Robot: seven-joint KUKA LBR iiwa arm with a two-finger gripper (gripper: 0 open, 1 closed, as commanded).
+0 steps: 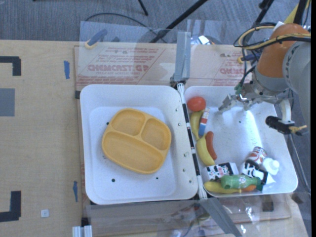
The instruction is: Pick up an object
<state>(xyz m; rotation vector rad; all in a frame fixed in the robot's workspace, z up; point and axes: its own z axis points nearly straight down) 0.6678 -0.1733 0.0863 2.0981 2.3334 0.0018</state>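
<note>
My gripper [235, 104] hangs over the back of the right bin [291, 181], fingers spread open with nothing between them. To its left lies a red tomato [196, 103]. Nearer the bin's left wall are a small banana [194, 126], a white tube with blue and red ends [203, 121], a red sausage [211, 144] and a larger banana [203, 153]. At the front lie a black-and-white box [221, 171], a green bottle [240, 181], another banana [215, 187], a small can [256, 155] and a white cap [272, 167].
The left bin [94, 181] holds a yellow divided plate [137, 140]. The grey arm with its orange band [286, 38] comes in from the upper right over the right bin's back corner. A clear plastic sheet [133, 58] lies behind the bins.
</note>
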